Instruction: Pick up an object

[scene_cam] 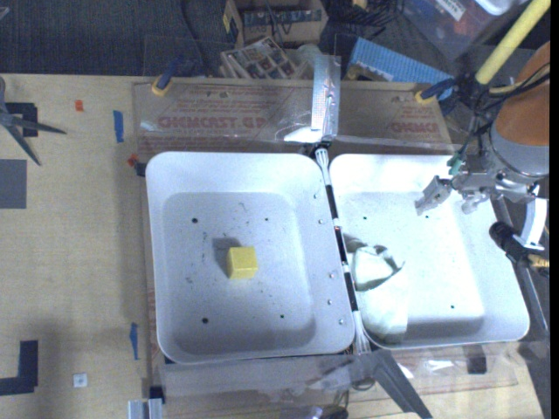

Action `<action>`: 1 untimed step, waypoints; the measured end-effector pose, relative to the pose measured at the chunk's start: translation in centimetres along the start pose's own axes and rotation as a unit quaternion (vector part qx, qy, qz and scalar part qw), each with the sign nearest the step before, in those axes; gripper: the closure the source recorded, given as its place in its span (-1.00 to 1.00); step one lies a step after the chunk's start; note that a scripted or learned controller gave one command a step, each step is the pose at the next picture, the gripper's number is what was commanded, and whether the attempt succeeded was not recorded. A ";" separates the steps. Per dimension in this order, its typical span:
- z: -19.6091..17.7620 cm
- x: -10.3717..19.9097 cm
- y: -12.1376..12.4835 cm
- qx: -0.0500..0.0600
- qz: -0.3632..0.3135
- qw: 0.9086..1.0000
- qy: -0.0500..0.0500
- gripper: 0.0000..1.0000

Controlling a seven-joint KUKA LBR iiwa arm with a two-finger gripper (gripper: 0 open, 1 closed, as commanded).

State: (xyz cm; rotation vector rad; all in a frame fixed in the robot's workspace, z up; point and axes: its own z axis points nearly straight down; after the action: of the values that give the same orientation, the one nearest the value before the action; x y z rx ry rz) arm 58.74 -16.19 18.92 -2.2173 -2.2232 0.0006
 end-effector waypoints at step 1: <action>9.6 3.3 -9.1 -0.004 0.074 0.997 0.000 -1.00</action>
State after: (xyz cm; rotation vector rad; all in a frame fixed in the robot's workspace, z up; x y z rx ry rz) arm 49.60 -12.85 9.31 -2.3802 -2.0567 -0.0070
